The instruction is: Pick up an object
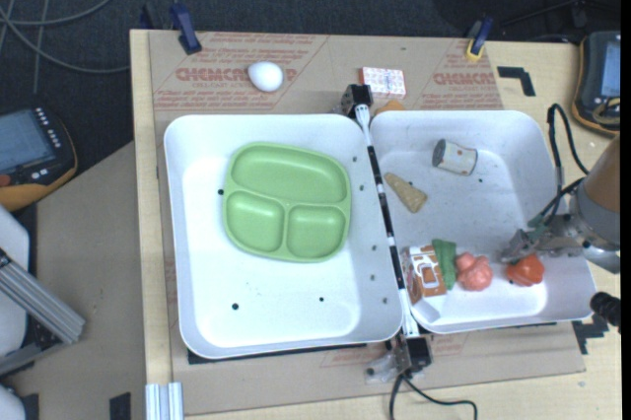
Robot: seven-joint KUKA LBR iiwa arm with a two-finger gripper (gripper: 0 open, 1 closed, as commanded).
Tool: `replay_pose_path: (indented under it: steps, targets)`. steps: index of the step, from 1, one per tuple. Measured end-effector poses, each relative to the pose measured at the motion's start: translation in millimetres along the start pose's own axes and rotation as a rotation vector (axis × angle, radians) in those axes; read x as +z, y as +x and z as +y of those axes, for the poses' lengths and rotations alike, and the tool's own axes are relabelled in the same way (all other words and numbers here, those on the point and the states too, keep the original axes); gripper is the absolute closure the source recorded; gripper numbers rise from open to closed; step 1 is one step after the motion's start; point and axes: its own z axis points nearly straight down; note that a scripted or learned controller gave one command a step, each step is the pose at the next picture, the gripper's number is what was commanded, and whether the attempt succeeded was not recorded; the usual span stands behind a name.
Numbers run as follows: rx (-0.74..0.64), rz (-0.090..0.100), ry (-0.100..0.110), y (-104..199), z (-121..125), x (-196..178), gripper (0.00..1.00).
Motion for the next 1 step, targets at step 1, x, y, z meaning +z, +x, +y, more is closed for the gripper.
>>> replay_pose_path:
  steps: [1]
  targets:
    - [-0.003, 0.000, -0.001, 69.7, 54.0, -63.7, 1.00]
